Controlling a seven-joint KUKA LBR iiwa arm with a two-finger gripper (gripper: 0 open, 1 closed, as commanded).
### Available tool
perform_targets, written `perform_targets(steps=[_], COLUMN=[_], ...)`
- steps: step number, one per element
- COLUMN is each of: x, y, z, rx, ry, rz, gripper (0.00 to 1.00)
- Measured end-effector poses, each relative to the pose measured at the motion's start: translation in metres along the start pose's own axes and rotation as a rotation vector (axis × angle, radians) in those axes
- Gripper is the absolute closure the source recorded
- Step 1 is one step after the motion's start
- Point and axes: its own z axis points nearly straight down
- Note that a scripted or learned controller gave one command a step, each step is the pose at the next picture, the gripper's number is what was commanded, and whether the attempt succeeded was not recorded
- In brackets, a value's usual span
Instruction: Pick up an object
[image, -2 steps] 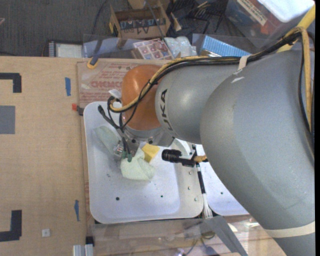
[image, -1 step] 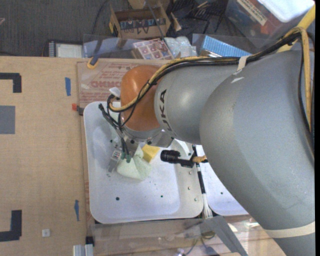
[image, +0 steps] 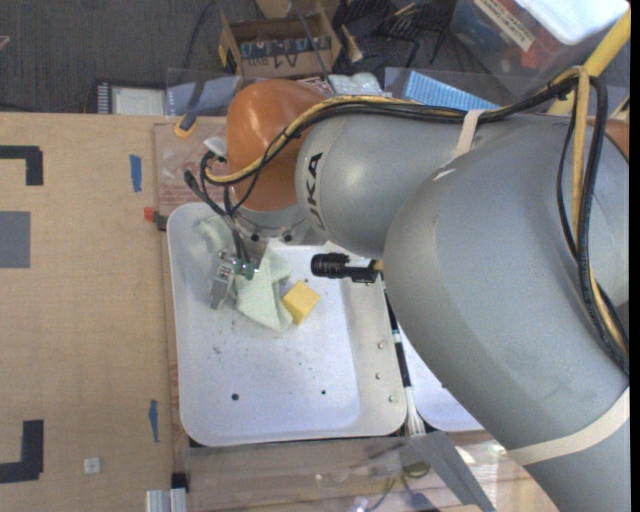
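In the left bin (image: 200, 410) there is a small yellow block (image: 300, 301). It looks like a little chunk of cheese or sponge, with flat sides and sharp corners. It sits in the upper half of the bin, a bit right of the middle.

Right next to it, on its left, lies a pale green cloth (image: 262, 292). The cloth is soft and crumpled, with folds in it. The yellow block touches the cloth's right edge and seems to rest a little on it. Another pale bit of the same kind of stuff peeks out higher up, near the bin's top left corner.

The bin floor has a few small dark specks on it, lower down.

The big grey arm (image: 480, 250) comes in from the right and covers most of the right bin (image: 440, 410). It has an orange band (image: 265, 135) near the wrist, with yellow and black cables running over it.

The gripper (image: 224, 287) hangs down over the top left part of the left bin. Its metal tips are at the left edge of the green cloth, touching it or very close to it. The tips look close together, but they are small and blurry, so I cannot tell how wide the gripper is or if it has hold of the cloth. The yellow block is just off to the gripper's right, not between the tips.
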Motion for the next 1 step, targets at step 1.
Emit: perform_targets(steps=[1], x=[0.0000], y=[0.0000], z=[0.0000], rx=[0.000], ry=[0.000], rz=[0.000], gripper=[0.00])
